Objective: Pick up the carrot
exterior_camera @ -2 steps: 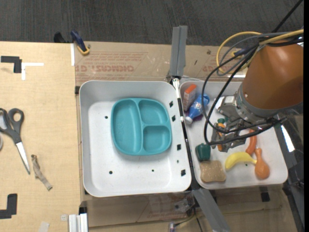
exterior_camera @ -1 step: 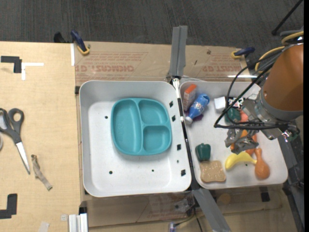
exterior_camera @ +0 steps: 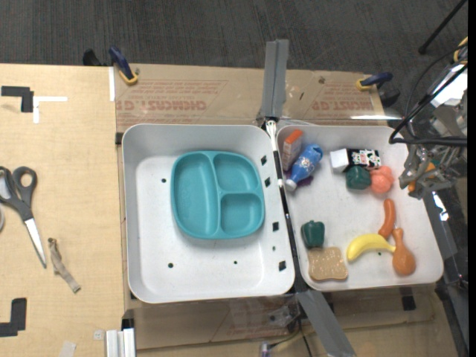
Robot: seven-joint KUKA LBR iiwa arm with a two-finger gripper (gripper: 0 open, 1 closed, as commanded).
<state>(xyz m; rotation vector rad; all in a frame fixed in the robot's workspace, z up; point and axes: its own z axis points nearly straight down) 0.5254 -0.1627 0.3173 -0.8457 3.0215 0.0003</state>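
Spanning the whole scene, the bench (exterior_camera: 67, 274) carries 2 white bins: the left bin (exterior_camera: 141, 222) holds a teal divided plate (exterior_camera: 218, 195), and the right bin (exterior_camera: 335, 207) holds a scatter of toy food. The arm's tool (exterior_camera: 419, 175) hangs over the right rim of the right bin, toward its far half; I cannot tell from this view whether it is apart or together, and nothing is seen in it.

The carrot (exterior_camera: 387, 218) lies in the right part of the right bin, a slim orange piece running near to far. Its near end sits just beside a yellow banana (exterior_camera: 370, 247) and the neck of an orange gourd-shaped piece (exterior_camera: 402, 258). A pink-orange ball (exterior_camera: 381, 181) and a dark green piece (exterior_camera: 358, 178) lie just beyond its far end.

The main risk, as I judge it, is crowding: a descent too far toward the near side could close on the gourd's neck or nudge the banana, and the similar orange colour invites picking the wrong piece. The carrot is thin and rounded, so an off-centre grip may let it roll or slip out
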